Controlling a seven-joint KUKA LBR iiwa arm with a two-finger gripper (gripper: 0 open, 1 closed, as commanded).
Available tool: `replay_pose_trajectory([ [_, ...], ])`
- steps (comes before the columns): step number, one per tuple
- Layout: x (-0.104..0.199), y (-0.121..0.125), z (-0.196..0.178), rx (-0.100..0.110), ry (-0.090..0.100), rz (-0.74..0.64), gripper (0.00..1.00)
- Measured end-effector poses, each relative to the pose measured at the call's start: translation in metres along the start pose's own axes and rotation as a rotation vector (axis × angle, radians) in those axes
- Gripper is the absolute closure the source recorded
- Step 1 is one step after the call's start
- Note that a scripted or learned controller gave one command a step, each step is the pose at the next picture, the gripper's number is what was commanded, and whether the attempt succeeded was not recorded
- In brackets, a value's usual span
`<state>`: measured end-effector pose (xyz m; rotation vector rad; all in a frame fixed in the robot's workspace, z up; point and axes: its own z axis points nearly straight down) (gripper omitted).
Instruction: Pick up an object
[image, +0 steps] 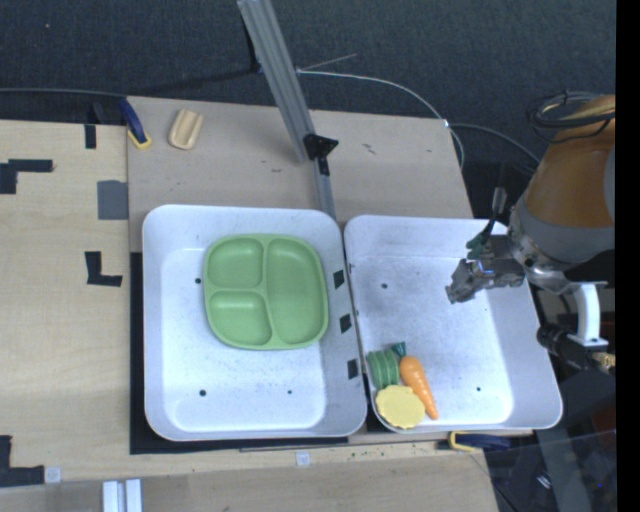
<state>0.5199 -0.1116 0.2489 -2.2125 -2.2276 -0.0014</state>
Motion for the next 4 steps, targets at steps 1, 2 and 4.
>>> replay_pose_trajectory([
  [1,0.040,0.017,0.003,0.001,-0.001,0.001,1.00],
  [2,0.097,0.047,0.010,0.000,-0.001,-0.001,1.00],
  [4,0.181,0.100,0.015,-0.001,-0.001,0.001,1.00],
])
